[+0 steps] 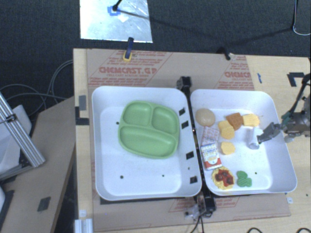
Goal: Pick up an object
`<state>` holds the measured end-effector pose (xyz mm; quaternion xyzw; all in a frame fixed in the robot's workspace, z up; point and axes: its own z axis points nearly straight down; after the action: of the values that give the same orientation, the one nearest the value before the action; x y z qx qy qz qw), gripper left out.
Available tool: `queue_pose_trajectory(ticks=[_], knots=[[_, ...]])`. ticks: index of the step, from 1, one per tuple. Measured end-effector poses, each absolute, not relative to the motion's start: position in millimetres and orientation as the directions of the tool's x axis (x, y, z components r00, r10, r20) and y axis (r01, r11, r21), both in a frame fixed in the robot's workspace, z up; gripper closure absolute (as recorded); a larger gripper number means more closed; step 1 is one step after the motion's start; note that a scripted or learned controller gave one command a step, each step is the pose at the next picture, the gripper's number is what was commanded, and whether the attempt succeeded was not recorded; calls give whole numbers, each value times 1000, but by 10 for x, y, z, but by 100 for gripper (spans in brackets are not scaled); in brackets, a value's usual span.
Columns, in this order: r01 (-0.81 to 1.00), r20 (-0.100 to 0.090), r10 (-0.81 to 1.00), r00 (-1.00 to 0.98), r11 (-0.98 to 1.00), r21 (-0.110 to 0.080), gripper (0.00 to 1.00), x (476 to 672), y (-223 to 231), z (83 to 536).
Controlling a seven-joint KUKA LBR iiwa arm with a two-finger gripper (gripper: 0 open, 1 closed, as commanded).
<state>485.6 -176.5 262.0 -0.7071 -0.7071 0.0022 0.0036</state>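
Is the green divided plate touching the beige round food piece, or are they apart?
Apart. In the camera view the green divided plate lies in the left bin, and the beige round piece lies in the right bin, with the bin walls between them.

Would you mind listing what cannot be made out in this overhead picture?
- Pincer: blurred and small in the camera view; finger state unreadable.
- Arm: cut off by the right edge.
- Small carton in the right bin: print too small to read.
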Motion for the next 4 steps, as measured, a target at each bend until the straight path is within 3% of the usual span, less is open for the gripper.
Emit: queue_pose_trajectory(ticks=[1, 2, 4], knots=[[1000, -1, 1000, -3, 3, 2, 0, 4877, -1761, 2671], [1000, 0, 1000, -1, 1, 0, 0, 4922, -1727, 2246], [1000, 1, 1000, -1, 1, -1, 0, 4815, -1691, 1373]])
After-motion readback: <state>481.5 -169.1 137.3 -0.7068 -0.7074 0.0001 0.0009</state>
